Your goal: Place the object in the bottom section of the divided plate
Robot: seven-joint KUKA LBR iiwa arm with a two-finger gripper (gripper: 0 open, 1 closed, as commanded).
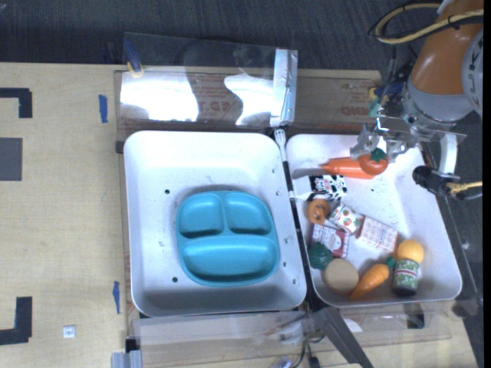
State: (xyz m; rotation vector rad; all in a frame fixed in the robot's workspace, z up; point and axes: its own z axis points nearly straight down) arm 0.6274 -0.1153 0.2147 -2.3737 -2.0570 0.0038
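Note:
A blue divided plate (228, 236) lies in the left bin (146, 167), with two small sections at the top and one wide bottom section (230, 257) with nothing in it. My gripper (377, 146) hangs over the top of the right bin (449, 271). Its fingers are shut on the red and green end of an orange toy carrot (345, 167). The carrot points left and casts a shadow on the bin floor.
The right bin holds several toy foods: a black-and-white pack (328, 184), a small orange fruit (318, 209), cartons (376, 234), a beige ball (341, 274), a second carrot (370, 277), a yellow fruit (410, 250) and a small bottle (405, 276). A clear panel (199, 90) stands behind the left bin.

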